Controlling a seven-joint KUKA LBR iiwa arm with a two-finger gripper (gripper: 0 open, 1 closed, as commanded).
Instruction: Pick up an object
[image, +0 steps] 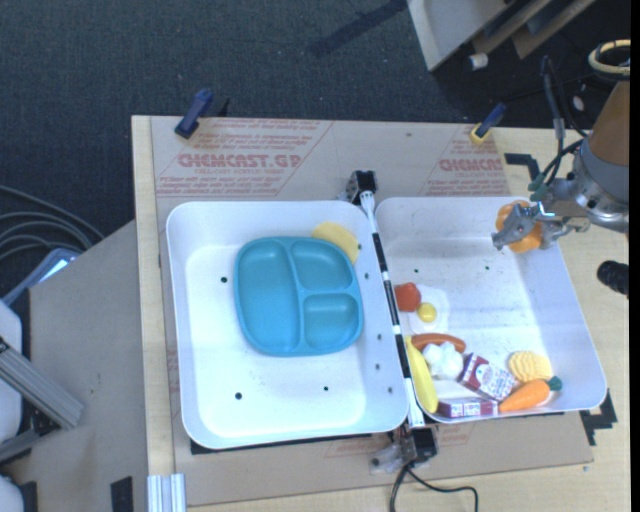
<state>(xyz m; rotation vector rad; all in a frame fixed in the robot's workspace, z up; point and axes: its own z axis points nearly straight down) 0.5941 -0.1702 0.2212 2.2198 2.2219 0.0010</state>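
Observation:
My gripper (516, 230) hangs over the far right part of the right bin (560, 300), with the arm coming in from the right edge. A small orange object (527, 228) sits between its grey fingers, and the gripper is shut on it. The object looks lifted off the bin floor. Part of it is hidden by the fingers.
The right bin's near corner holds a carrot (525, 393), a yellow ridged piece (528, 364), a packet (486, 378), a banana (421, 377), a red item (407, 296) and a small yellow item (428, 312). In the left bin (200, 380) lie a blue divided plate (298, 296) and a yellow item (338, 238).

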